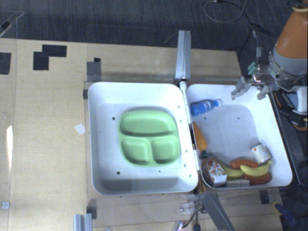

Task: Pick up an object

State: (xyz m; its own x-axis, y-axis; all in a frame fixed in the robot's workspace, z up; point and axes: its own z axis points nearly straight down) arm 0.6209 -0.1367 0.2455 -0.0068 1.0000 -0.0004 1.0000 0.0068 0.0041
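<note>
- The wooden bench [43, 143] spreads out far to the left of the claw, carrying both bins, with black tape marks [48, 56] at its far-left end.
- The left bin [103, 143], shallow and white, sits well to the left of the claw and lower in the view, past the metal divider rail [184, 47].
- The right bin [276, 143] lies directly beneath and below the claw; the claw hangs over its upper right corner.
- The green divided tray [149, 136] rests in the middle of the left bin, well apart from the claw, its three compartments facing up.
- The grey arm [291, 61] with its orange band [294, 30] comes in from the right, just above and behind the claw.
- The claw [250, 87] has its two fingers [239, 89] spread apart, with nothing between them; it is not touching any object.
- The blue-capped bottle [204, 106] lies on its side to the lower left of the claw, the nearest object to it, near the bin's upper left corner.
- The banana [255, 168] lies well below the claw, at the bin's lower edge, touching red items [262, 178] beside it.
- A packaged snack [214, 171] sits far down and left of the claw, in the bin's lower left corner.
- An orange carrot-like piece [200, 139] lies against the bin's left wall, down and left of the claw.
- A small white canister [260, 152] rests below the claw, just above the banana.
</note>
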